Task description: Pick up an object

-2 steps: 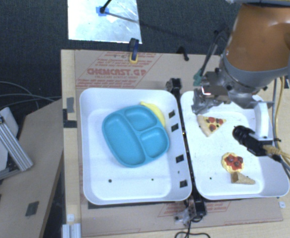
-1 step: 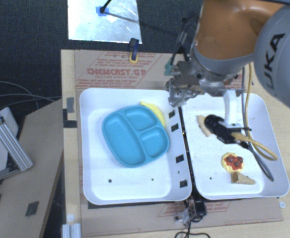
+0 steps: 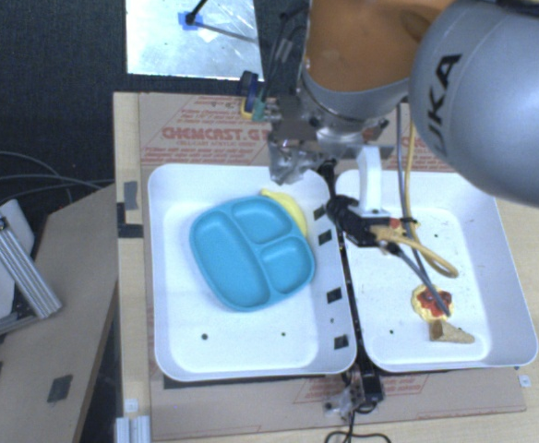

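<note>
A grey KUKA arm reaches in over two white bins on the tabletop, its gripper [image 3: 291, 166] hanging above the far edge of the left bin [image 3: 177, 340], close to the wall shared with the right bin [image 3: 491, 247]; from this slanted view it cannot be told whether the gripper is open or closed, and nothing is seen held in it. The nearest candidate for the pick, a curved yellow piece [image 3: 291, 210], lies just beyond the gripper on the camera side, touching the far right rim of a blue divided plate [image 3: 251, 252]; whether it is tucked under that rim cannot be made out. Its long axis follows the plate's edge, slanting from the gripper's side away toward the bins' shared wall, so a grasp would likely need to close across that line, with the plate crowding one side. The plate itself spreads farther out from the gripper, toward the camera and away from the arm. Well apart, on the arm's side in the other bin, sit a small red-and-yellow item [image 3: 432, 301] and a tan wedge [image 3: 452, 333]
</note>
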Available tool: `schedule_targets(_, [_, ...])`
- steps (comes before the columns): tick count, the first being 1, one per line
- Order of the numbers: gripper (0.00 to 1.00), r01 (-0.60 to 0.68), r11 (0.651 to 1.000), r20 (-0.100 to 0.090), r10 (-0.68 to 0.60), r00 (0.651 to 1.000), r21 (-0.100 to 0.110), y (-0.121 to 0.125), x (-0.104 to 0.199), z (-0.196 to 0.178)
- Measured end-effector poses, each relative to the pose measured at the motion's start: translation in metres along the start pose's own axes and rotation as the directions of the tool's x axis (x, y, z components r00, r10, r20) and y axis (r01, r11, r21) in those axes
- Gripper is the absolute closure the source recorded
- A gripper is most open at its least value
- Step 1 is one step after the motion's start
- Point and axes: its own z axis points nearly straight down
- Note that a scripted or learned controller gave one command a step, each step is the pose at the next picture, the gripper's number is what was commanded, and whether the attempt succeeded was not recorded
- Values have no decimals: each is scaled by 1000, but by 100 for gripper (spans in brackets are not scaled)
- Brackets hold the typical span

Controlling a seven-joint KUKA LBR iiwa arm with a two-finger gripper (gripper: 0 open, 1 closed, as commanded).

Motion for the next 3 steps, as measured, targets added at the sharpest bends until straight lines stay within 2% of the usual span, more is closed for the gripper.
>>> schedule_targets(1, [100,-8,1000,1,8,1000,-4,53,-68,-45])
schedule_targets(2, [100,1,1000,-1,-1,1000,-2,74,5,-53])
schedule_targets(3, [100,-3,1000,1,3,1000,4,28,1,-46])
